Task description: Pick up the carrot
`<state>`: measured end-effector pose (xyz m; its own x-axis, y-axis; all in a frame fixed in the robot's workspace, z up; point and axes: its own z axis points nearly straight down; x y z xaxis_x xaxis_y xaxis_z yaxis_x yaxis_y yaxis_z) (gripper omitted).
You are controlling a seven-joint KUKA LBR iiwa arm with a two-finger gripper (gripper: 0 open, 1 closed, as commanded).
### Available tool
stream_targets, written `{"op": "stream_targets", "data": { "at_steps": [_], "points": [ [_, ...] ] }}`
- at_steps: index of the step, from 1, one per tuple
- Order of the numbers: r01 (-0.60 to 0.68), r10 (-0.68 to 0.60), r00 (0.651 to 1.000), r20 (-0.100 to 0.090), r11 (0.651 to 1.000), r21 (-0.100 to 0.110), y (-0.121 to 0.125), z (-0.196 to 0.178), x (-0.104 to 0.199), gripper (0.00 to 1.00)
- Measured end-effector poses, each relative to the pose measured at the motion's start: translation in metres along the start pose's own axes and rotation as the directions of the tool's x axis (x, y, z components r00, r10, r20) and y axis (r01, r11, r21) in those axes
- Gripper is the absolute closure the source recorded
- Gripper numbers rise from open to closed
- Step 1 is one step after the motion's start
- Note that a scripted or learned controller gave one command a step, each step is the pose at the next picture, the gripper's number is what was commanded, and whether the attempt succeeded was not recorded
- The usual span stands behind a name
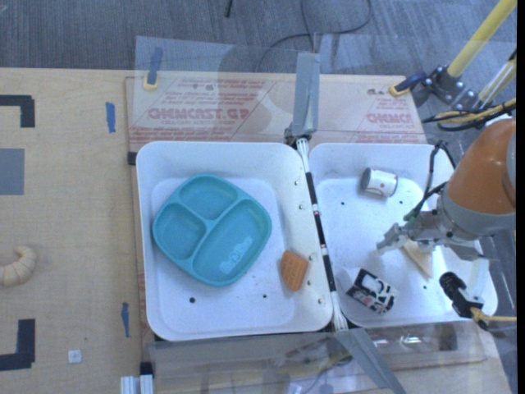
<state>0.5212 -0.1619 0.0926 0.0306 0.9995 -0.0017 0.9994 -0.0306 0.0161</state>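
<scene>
The carrot [294, 269] lies in the left bin [164, 318], down in its near right corner. It is a short orange piece, just beside the lower right rim of a teal divided plate [212, 230] and close to the wall that the two bins share. Nothing is touching it.

The arm [486, 189] reaches in from the right, and its gripper [404, 238] hangs over the right bin [344, 158], about the middle of that bin's floor and well apart from the carrot. From where I stand the grey metal at its tip runs together into one slanted shape, so I cannot tell whether it is spread or closed, and I see nothing clearly held in it. A pale wedge [418, 258] lies just under and beside the tip; whether the two touch I cannot tell.

Also in the right bin, a small grey-and-white cylinder [378, 182] lies on its side toward the far wall. A black-and-white packet [371, 292] sits near the front left corner.

Out on the wooden counter [66, 220], far to the left of both bins, lies a pale curved thing like a croissant [16, 265], with bits of blue tape [110, 116] and black tape marks [20, 109] around it.
</scene>
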Motion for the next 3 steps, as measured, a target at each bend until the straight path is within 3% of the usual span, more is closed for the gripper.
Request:
{"op": "stream_targets", "data": {
  "at_steps": [1, 2, 3],
  "points": [
    [-0.01, 0.011, 1.0, 0.008, 1.0, -0.009, 0.001, -0.011, -0.007, 1.0],
    [0.19, -0.19, 0.982, -0.003, 0.982, 0.013, -0.029, -0.099, -0.053, 1.0],
    [0.488, -0.488, 0.873, -0.004, 0.873, 0.01, -0.037, -0.123, -0.062, 1.0]
  ]
}}
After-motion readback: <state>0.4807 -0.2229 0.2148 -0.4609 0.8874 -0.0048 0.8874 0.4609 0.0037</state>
